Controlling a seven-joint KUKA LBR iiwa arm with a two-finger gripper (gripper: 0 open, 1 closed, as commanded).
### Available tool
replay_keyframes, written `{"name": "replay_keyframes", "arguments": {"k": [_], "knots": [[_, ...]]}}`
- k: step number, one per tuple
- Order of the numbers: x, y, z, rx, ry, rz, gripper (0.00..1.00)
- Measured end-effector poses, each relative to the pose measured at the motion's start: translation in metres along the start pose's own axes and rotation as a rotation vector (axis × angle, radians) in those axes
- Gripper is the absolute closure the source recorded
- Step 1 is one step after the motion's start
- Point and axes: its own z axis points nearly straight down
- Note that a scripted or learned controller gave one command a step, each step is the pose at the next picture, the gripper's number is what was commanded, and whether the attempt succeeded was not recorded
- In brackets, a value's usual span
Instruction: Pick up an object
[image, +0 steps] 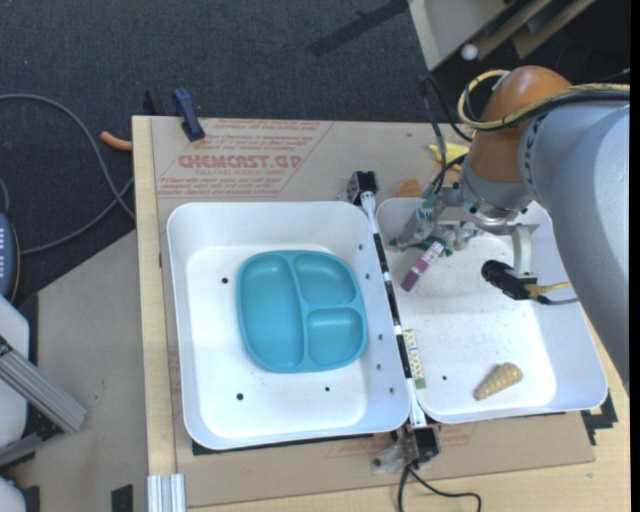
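Cardboard bench top above dark carpet; hand pinches a tilted purple pen over the right white bin.

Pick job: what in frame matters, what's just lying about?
Job:
gripper, over the right bin
pink tube, just below the gripper
tan cone, at that bin's near edge

Lying about:
blue divided plate in the left bin, away from the arm
blue clamp at the bench's back edge

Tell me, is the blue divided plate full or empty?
Empty. The blue divided plate shows only bare blue in all three compartments.
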Motion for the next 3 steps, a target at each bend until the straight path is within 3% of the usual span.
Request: {"name": "replay_keyframes", "arguments": {"k": [3], "knots": [[-0.0028, 0.0009, -0.0003, -0.004, -0.001, 0.002, 0.00]]}}
